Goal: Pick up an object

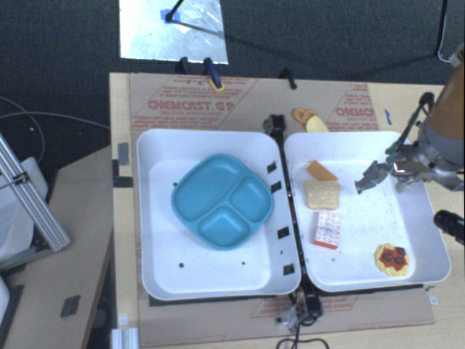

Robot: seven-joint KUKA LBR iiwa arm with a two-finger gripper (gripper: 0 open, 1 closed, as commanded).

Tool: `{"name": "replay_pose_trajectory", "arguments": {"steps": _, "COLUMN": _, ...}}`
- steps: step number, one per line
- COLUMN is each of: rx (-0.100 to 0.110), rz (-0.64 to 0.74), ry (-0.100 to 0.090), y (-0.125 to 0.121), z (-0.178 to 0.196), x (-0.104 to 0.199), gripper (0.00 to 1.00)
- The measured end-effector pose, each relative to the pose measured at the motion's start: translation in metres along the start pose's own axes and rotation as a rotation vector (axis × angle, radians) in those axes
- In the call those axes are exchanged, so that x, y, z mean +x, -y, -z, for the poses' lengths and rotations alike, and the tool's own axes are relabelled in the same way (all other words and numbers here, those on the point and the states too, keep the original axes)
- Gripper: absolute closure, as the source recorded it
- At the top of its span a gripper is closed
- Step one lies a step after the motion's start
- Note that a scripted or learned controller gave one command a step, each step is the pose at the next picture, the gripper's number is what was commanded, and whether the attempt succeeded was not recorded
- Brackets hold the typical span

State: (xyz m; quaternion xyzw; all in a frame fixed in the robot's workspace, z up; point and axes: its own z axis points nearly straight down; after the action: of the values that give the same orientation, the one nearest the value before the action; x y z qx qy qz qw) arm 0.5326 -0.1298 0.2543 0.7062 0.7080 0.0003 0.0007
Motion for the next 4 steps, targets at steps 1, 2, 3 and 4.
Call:
{"name": "replay_pose_trajectory", "arguments": {"steps": 1, "rx": 0.010, "rz": -0.005, "ry": -0.002, "y": 0.049, "z": -0.085, "x": -0.013, "gripper": 0.00}}
{"name": "replay_pose_trajectory", "arguments": {"steps": 2, "rx": -0.009, "rz": -0.001, "ry": -0.001, "y": 0.043, "z": -0.169, "x": -0.048, "gripper": 0.00}}
{"name": "replay_pose_trajectory", "arguments": {"steps": 3, "rx": -0.017, "rz": 0.000, "ry": 0.006, "y": 0.040, "z": -0.153, "x": -0.049, "gripper": 1.00}}
{"name": "replay_pose_trajectory", "arguments": {"steps": 4, "rx": -0.019, "rz": -0.001, "ry": 0.006, "y": 0.040, "z": -0.143, "x": -0.049, "gripper": 1.00}}
